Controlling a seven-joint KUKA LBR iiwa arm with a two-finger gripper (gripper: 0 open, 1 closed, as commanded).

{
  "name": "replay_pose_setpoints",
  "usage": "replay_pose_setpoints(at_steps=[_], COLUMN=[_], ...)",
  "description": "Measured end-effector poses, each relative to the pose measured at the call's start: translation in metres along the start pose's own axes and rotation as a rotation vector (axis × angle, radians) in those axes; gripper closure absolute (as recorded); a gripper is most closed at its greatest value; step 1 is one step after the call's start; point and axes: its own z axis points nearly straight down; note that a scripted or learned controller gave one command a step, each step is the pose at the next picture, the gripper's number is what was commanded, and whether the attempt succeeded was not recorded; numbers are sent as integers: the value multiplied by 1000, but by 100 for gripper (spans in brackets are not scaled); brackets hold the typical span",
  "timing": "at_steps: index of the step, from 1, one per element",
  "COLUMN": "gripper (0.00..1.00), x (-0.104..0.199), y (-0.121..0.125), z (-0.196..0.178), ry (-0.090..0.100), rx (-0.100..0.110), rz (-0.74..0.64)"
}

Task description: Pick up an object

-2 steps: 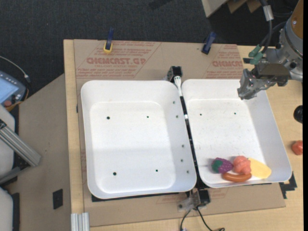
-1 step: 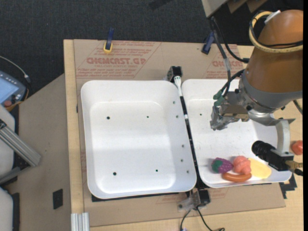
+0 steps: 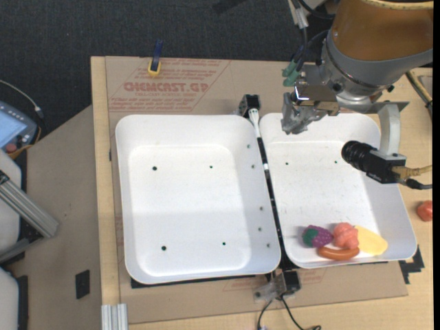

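Observation:
Toy food lies bunched in the near right corner of the right bin [image 3: 309, 177]: a purple grape cluster [image 3: 317, 236], a pink-orange lumpy piece [image 3: 346, 234], a yellow slice [image 3: 371, 243] and an orange sausage-shaped piece [image 3: 337, 253]. My gripper [image 3: 297, 124] hangs over the far left corner of that bin, well away from the food. It hangs above the bin floor, with nothing visible between its fingers.
The left bin [image 3: 185, 198] sits beside the right one, joined by a black clamp strip [image 3: 265, 177]. A black cylinder [image 3: 371, 160] on the arm juts over the right bin. A small orange object [image 3: 425, 211] lies on the bench to the right.

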Motion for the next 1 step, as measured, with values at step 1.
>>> replay_pose_setpoints(at_steps=[1], gripper=[100], x=[38], y=[14], z=[157], ry=[0], rx=[16], rz=[0])
